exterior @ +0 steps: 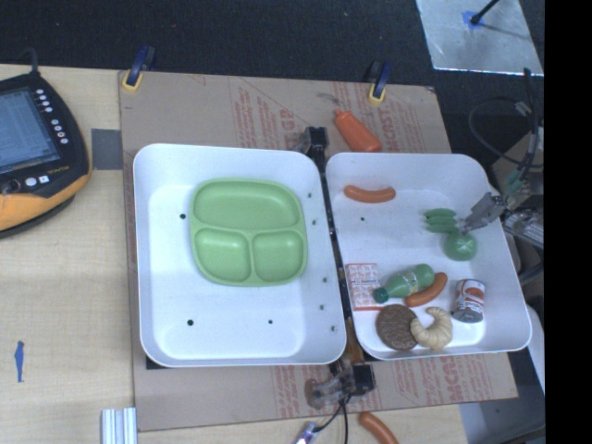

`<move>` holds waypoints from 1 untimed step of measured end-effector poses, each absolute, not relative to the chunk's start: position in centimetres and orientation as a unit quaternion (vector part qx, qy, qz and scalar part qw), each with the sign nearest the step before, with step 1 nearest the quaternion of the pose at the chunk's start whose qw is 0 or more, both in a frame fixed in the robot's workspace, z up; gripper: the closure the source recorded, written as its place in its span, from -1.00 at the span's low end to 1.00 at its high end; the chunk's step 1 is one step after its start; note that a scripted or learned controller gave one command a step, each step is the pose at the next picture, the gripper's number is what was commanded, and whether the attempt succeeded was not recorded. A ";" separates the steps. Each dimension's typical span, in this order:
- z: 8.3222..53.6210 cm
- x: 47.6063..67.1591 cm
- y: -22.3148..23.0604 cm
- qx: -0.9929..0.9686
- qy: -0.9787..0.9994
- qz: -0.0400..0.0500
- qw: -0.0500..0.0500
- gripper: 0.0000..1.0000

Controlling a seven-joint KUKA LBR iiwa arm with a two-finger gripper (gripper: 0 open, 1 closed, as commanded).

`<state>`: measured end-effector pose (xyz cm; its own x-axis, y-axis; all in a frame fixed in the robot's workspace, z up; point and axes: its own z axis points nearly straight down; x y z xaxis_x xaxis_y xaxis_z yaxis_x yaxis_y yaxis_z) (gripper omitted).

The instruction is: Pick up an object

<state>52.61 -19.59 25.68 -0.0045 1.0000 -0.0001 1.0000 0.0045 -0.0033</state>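
Two shallow white bins sit side by side on a brown cardboard sheet (277,109). The left white bin (162,326) holds a light green plastic plate with three sections (248,229).

The right white bin (407,174) holds the toys. A small sausage (370,192) lies near its top. A green plastic bottle (405,283) lies in the middle, with a second sausage (426,289) touching it. Below them are a round brown cookie (397,326) and a tan croissant (433,328), side by side. A small can (469,301) stands near the right wall.

The metal gripper (483,213) reaches in from the right edge. Its tip is just beside a green toy vegetable (451,231), near the bin's right wall. I cannot tell how its tips stand.

An orange carrot toy (356,131) lies outside, above the bins.
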 end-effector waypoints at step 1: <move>9.7 55.5 -21.1 -0.705 -0.709 0.002 0.002 -1.00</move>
<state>55.53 -21.14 9.71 -0.0063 1.0000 -0.0001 1.0000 0.0063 -0.0065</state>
